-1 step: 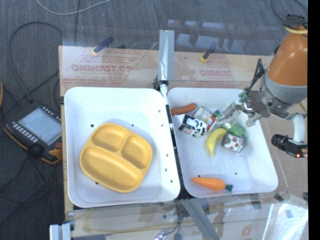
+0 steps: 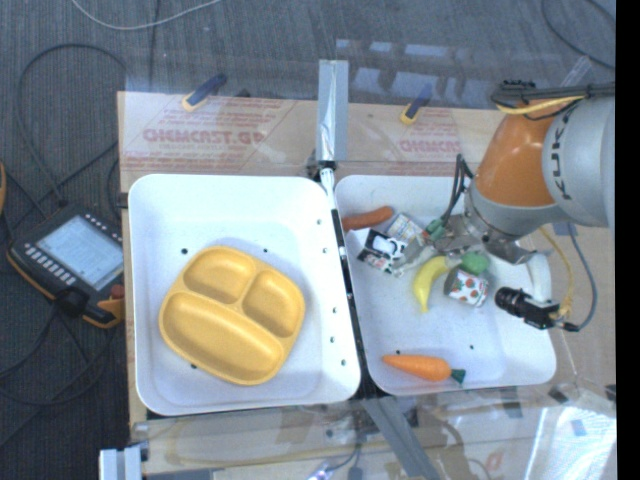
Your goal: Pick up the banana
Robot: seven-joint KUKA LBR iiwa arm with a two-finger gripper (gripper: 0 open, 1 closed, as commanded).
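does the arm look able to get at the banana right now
Probably yes. The banana lies uncovered in the right bin, just below the gripper. A small patterned box sits close on one side and dark clutter on the other, which could crowd the grasp.

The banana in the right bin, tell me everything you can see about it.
The banana is small, yellow and smooth, likely a plastic toy. It lies flat on the floor of the right bin, curved, running from upper right to lower left. Its upper end sits just below the gripper, close to a green piece. A white patterned cube lies just right of it; contact is unclear.
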